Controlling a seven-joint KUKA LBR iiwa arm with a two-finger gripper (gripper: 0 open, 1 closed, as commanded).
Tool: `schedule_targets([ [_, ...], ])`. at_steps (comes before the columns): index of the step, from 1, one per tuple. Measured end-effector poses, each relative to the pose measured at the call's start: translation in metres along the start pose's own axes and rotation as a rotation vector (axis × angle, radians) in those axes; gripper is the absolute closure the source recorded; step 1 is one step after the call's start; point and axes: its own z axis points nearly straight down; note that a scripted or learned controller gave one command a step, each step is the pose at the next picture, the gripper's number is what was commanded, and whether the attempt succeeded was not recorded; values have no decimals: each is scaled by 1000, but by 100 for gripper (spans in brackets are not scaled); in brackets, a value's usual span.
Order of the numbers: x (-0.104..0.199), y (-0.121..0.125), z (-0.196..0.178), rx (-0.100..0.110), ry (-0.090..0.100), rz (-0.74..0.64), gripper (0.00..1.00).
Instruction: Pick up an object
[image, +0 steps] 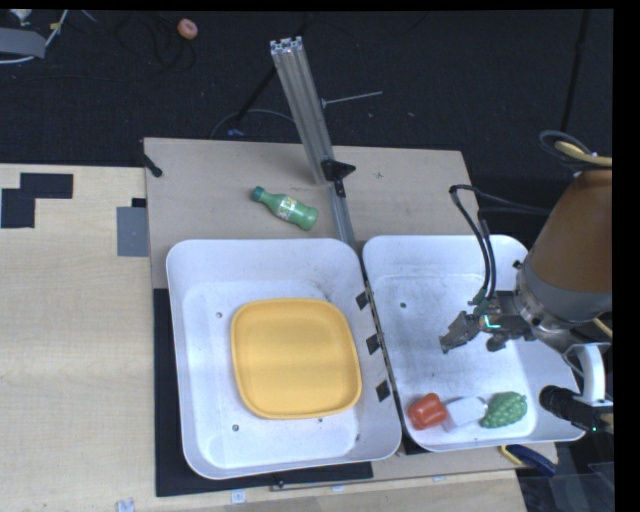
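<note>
In the right bin (430, 270), along the front wall, a red pepper-like piece (428, 410), a small white object (464, 411) and a green bunch of grapes (503, 409) lie in a row. My gripper (472, 340) hangs above the bin floor, a little behind and above these three. It is open, with nothing between its fingers. The grey arm with its orange band (585, 215) comes in from the right.
A yellow square plate (296, 357) lies in the left bin (190, 300). A green bottle (285, 208) lies on the bench behind the bins. A slanted aluminium post (310, 100) rises behind the divider between the bins. A black cable (483, 235) loops above the right bin.
</note>
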Motion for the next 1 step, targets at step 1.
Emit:
schedule_targets([
  [1, 0, 0, 0, 0, 0, 0, 0],
])
